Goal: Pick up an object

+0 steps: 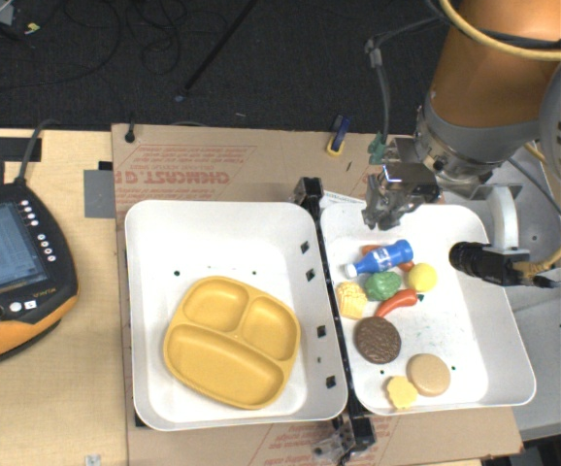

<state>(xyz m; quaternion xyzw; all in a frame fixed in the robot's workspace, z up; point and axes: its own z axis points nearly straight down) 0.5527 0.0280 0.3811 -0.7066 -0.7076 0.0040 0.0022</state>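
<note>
My gripper (385, 216) hangs over the far edge of the right bin (499, 357), just above and left of a blue bottle (385, 257) lying on its side. Nothing shows between its dark fingers. Below the bottle cluster a green toy vegetable (382, 284), a yellow lemon (421, 278), a red chili (397, 302) and a pale yellow corn piece (351, 300). Nearer the front lie a brown round cookie (377, 339), a tan round biscuit (428, 374) and a small yellow chunk (401, 391).
The left bin (154, 250) holds a yellow divided plate (230, 340). A black divider rail (321, 299) runs between the bins. A tablet pendant (14, 260) lies on the bench at far left. A black cylinder (484, 262) juts over the right bin's far right side.
</note>
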